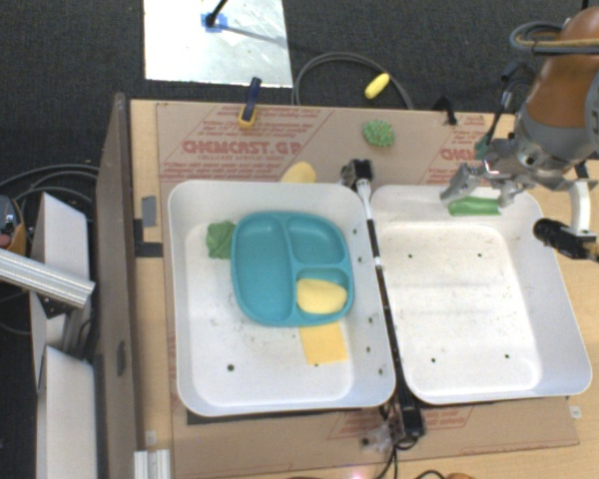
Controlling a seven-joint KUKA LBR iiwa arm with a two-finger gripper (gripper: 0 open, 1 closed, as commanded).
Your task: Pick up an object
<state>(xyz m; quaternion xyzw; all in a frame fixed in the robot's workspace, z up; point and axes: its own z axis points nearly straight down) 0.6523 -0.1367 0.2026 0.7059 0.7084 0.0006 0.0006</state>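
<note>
My gripper (pixel 476 181) hangs over the far right corner of the right bin (pixel 564 365), below the grey wrist and orange band. Just under it, by the bin's far wall, lies a long green object (pixel 474 206), close to the gripper or touching it. Whether the gripper holds it cannot be made out. In the left bin (pixel 195 367) a teal divided plate (pixel 280 257) carries a rounded yellow piece (pixel 321 295). A flat yellow square (pixel 325 345) lies just in front of the plate. A green leafy piece (pixel 220 239) sits at the plate's left edge.
A yellow item (pixel 299 174) rests at the left bin's far rim. On the cardboard behind the bins are a green ball (pixel 379 133) and a small yellow object (pixel 377 86). A black part (pixel 559 238) sticks out over the right bin's right wall.
</note>
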